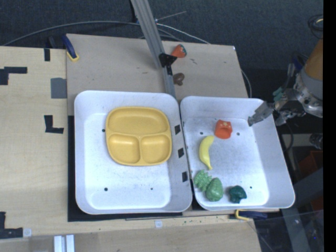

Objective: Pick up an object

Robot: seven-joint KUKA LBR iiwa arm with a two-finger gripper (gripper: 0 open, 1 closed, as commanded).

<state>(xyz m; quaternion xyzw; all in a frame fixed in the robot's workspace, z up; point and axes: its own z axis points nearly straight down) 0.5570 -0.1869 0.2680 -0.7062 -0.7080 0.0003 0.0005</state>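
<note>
- I reach in from the right side of the bench, my grey arm [310, 91] coming in above the right bin's [273, 151] far right rim.
- My gripper [258, 117] hangs at that rim's upper right corner, its dark tip pointing down and left toward the bin floor.
- At this slant the tip reads as one dark wedge, so I cannot tell how my gripper is set, and I see nothing held in it.
- The right bin carries four small things.
- An orange-red toy [223, 129] sits in the upper middle, the nearest piece to my tip, a little left and below it, not touching.
- A yellow banana [206, 151] lies just below and left of the orange-red toy, curved, running roughly top to bottom.
- A green leafy vegetable [209, 185] lies near the bin's lower left, below the banana and apart from it.
- A dark teal piece [237, 193] rests near the lower rim, just right of the green vegetable.
- The left bin [86, 156] holds a yellow divided plate [139, 135] in its upper half, with one wide compartment at the top and two smaller ones beneath.
- Both bins sit edge to edge on the wooden bench [110, 62].
- A grey metal bar [149, 28] slants down from the top toward the seam between the bins.
</note>
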